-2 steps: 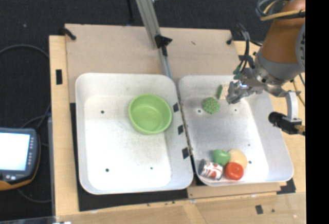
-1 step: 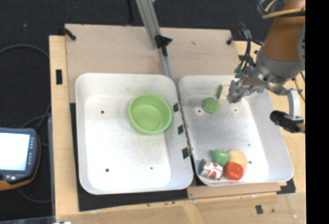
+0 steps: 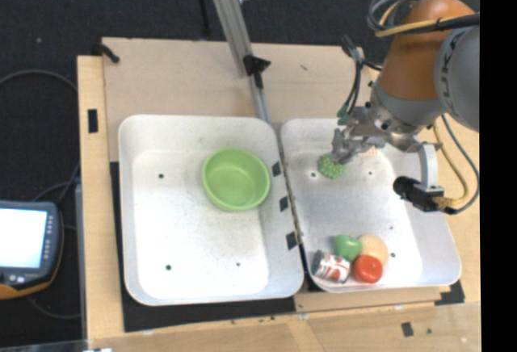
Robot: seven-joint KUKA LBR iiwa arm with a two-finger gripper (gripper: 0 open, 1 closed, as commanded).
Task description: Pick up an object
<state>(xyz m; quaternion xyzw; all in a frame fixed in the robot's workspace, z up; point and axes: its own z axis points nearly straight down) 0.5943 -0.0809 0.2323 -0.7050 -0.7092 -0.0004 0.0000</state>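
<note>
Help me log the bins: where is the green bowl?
The green bowl sits in the left bin, toward its right side, near the divide from the right bin.

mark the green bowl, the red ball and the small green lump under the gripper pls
green bowl [image 3: 235, 178], camera view, on its inner floor, in the left bin.
red ball [image 3: 368, 269], camera view, on its top, near corner of the right bin.
small green lump [image 3: 330, 167], camera view, on its middle, at the gripper's tip.
</note>
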